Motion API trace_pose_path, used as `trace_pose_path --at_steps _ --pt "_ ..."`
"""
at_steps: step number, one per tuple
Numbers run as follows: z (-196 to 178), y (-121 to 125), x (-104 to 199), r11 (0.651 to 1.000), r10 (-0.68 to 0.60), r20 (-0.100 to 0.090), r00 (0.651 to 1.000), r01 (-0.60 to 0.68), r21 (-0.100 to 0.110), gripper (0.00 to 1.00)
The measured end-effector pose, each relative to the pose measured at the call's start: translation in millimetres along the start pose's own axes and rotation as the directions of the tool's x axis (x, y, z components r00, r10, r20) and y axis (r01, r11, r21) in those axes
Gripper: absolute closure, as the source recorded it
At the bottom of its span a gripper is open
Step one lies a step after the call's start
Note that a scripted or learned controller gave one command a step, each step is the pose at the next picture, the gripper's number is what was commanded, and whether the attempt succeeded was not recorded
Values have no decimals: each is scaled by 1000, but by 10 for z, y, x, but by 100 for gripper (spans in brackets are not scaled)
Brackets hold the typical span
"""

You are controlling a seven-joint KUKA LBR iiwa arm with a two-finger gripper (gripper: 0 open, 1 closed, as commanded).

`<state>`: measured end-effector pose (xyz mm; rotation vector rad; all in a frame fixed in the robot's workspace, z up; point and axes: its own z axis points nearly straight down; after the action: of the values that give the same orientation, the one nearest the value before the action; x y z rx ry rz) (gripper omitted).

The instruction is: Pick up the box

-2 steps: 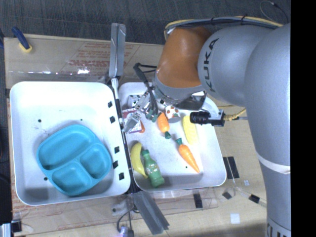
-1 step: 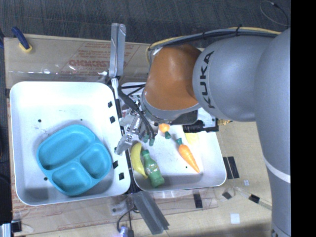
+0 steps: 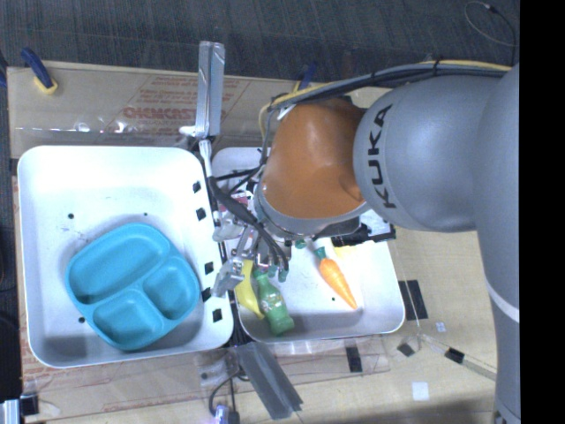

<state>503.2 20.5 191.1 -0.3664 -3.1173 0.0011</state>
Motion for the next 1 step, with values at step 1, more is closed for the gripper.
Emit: trace_pose_path --at_steps 1 --pt "-2 -918 -74 1000 -24 1 1000 24 0 0"
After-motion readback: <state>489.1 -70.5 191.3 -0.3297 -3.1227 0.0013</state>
